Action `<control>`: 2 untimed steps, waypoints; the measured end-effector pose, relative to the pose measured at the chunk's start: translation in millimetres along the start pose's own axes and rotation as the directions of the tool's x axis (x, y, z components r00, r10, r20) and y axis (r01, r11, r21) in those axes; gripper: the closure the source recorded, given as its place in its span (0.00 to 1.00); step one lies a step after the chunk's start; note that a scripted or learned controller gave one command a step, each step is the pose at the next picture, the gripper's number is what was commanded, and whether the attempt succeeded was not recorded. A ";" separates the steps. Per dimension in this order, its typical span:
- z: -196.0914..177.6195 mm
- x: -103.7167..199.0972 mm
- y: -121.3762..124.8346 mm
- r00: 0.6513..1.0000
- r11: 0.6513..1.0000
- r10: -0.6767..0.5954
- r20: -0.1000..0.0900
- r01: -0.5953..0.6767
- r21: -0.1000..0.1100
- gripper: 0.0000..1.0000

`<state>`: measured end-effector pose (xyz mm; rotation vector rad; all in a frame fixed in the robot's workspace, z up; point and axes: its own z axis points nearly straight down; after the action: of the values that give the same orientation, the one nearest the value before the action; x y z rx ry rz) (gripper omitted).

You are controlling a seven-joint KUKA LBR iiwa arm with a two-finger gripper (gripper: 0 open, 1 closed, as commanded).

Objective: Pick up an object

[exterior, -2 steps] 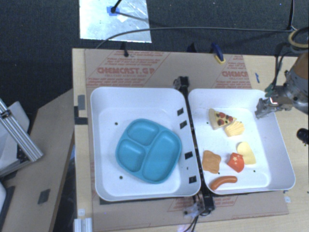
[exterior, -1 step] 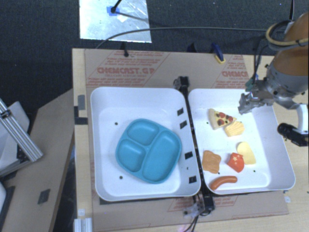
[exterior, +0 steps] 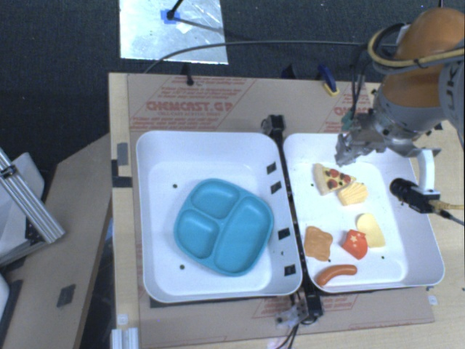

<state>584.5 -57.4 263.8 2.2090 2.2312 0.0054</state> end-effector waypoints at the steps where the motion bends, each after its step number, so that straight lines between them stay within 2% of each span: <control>1: 20.3 49.2 14.4 1.000 1.000 0.000 -0.001 0.000 0.003 1.00; 2: 36.5 104.1 34.3 1.000 1.000 -0.001 -0.001 0.001 0.002 1.00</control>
<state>617.9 47.0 227.6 2.2094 2.2335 0.0040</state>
